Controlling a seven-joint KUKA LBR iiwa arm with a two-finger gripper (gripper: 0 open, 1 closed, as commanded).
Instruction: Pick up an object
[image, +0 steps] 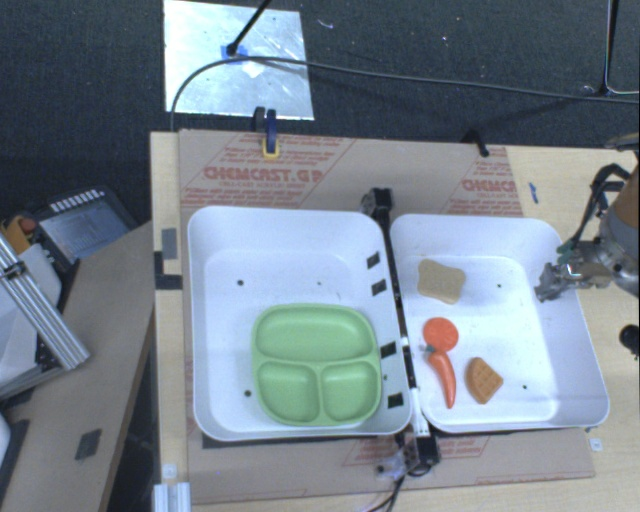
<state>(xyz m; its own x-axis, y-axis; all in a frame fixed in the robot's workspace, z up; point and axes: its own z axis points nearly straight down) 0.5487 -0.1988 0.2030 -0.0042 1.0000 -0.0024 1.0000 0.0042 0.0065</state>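
The claw (548, 284) sits at the right bin's (575, 345) right rim; I cannot tell how it is set. Well apart inside lie a tan sponge (441, 281), carrot (441, 361) and cracker (483, 380).

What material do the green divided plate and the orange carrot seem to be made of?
Green divided plate: probably moulded plastic, with an even colour, a soft sheen and rounded compartments. Orange carrot: likely a plastic or rubber toy, uniformly bright and smooth; the picture leaves this open.

Grey metal hand (552, 283), silvery wrist block, black cables looping above (orange band at edge)
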